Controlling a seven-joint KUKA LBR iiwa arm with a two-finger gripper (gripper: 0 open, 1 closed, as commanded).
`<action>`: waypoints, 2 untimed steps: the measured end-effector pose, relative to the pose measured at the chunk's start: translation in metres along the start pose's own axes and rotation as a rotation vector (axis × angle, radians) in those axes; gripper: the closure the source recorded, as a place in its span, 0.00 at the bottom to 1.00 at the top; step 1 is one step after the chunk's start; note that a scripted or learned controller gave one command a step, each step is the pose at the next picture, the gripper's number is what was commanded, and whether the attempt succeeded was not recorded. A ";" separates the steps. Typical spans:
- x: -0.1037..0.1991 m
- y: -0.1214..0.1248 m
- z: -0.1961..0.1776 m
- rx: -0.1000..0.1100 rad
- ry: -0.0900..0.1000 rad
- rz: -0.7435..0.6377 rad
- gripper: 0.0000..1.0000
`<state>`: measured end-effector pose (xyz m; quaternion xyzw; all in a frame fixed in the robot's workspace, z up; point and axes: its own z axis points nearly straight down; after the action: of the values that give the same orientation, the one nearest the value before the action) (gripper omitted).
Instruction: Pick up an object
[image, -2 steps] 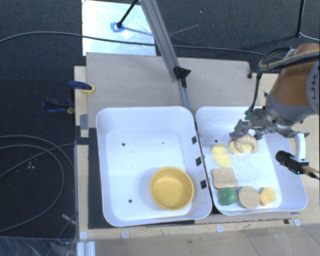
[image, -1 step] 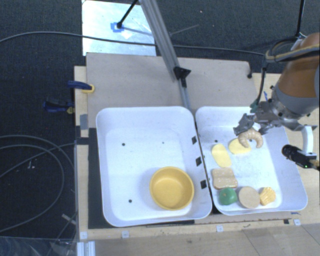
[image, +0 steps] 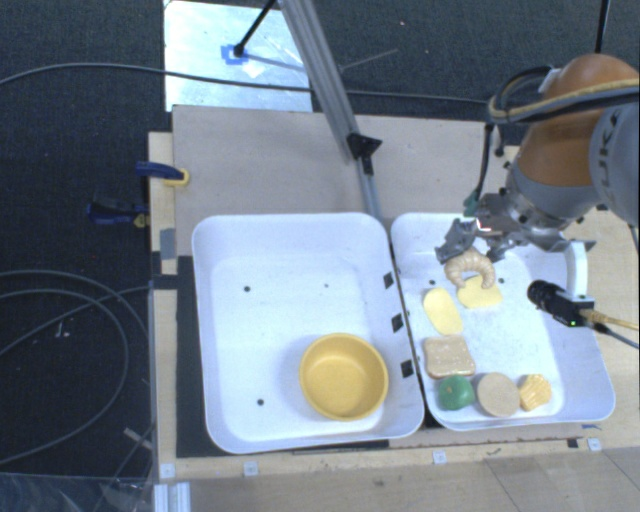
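Now the grey arm with its orange band (image: 580, 95) reaches in from about 2 o'clock, and the gripper (image: 478, 240) hangs over the far part of the right bin (image: 600, 395). I cannot tell how the gripper is set, because its grey parts blur together there.

Just below it lies a tan croissant (image: 470, 268), curved like a little arch, touching or nearly touching the gripper. At 4 o'clock from the croissant is a small pale yellow piece (image: 481, 297). At 7 o'clock from it lies a pale yellow oval (image: 442, 311).

Lower in that bin, toward 6 o'clock, sits a slice of toast (image: 448, 355). Below the toast is a green round thing (image: 456, 393), then a tan round cookie (image: 497, 394) beside it, then a small yellow shell shape (image: 535, 391) at 3 o'clock of the cookie.

The left bin (image: 240, 250) holds a yellow bowl (image: 343, 376), upright, near its 5 o'clock corner.
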<state>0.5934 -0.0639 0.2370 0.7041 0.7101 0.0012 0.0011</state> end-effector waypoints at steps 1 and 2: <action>0.054 0.006 0.011 0.003 0.001 -0.002 1.00; 0.108 -0.001 0.005 0.002 0.002 -0.002 1.00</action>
<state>0.5918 0.0438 0.2316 0.7033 0.7109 0.0011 -0.0002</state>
